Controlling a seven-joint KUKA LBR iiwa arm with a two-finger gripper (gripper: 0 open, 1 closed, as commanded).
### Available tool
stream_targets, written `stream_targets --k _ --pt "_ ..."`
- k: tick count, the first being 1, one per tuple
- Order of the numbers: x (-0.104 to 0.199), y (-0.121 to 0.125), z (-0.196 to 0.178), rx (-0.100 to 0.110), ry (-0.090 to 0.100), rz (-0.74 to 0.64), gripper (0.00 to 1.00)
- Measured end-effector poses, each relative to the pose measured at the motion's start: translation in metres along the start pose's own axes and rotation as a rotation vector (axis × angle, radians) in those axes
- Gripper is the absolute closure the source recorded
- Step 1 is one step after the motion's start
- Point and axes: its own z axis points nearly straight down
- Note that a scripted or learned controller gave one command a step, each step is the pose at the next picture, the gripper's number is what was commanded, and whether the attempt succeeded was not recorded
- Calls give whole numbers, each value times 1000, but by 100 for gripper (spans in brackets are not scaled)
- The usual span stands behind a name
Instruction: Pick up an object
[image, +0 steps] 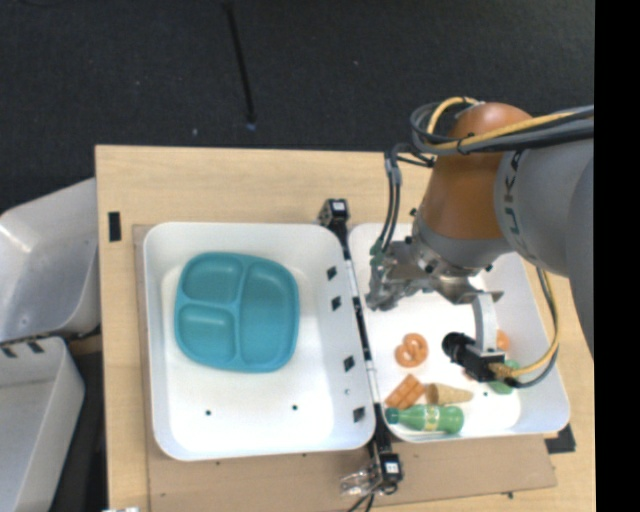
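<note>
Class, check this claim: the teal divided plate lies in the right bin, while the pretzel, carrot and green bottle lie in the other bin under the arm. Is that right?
Not quite. The camera view shows the teal divided plate in the left bin. The pretzel, carrot and green bottle do lie in the other bin, under the arm.

— What sits in the left bin (160, 420)?
— A teal divided plate (238, 310), three compartments, lying flat toward the bin's far left part.
— And under the bins?
— A pale wooden surface (230, 180), with dark floor (150, 70) beyond it and a white casing (45, 265) at the left.
</note>
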Motion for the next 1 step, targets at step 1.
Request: stream_targets --k 1 --pt "52 26 4 0 1 -2 100"
